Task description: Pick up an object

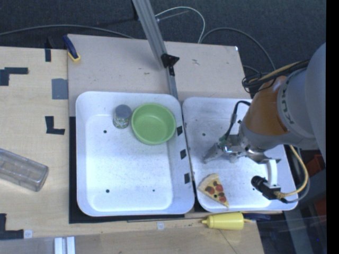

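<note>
A yellow bottle (224, 220) was noted on the bench edge nearest the camera. A pizza slice (214, 188) lay in the right bin (212, 115), just below the gripper (216, 151); whether the gripper was open could not be told. A green bowl (153, 123) and a small can (122, 116) were recorded farther off in the left bin (127, 184).

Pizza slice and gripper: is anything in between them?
No. In the camera view, just bare white bin floor lies between the pizza slice and the gripper.

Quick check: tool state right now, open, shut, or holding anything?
Tool: over the right bin, just above the pizza slice; open or shut cannot be told from this view, and nothing is seen held in it.
</note>
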Controlling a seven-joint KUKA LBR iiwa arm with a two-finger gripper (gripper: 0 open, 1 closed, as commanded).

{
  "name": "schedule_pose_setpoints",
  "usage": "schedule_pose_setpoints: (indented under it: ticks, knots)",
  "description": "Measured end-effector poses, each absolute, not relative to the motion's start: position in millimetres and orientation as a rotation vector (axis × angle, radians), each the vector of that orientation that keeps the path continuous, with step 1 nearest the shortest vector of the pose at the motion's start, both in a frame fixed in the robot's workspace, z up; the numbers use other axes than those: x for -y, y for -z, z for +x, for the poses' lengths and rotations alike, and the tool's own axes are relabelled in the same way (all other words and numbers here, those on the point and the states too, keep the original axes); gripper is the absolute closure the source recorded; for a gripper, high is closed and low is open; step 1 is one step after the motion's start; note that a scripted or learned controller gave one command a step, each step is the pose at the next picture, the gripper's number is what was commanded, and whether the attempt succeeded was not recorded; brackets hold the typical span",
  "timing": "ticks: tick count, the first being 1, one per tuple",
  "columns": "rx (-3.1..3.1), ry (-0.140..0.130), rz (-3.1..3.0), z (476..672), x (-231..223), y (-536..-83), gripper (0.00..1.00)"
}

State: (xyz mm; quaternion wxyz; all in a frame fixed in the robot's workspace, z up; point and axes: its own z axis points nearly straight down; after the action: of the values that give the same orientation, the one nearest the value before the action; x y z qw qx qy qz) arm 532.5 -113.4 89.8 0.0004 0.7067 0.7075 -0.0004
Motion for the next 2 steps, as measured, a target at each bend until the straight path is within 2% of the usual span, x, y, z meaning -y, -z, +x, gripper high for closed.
schedule_pose_setpoints:
  ticks: [1, 2]
  knots:
    - [-2.225, 0.0, 2.22, 532.5, 112, -100, 1.0]
    - [-2.221, -0.003, 2.218, 531.8, 111, -163, 1.0]
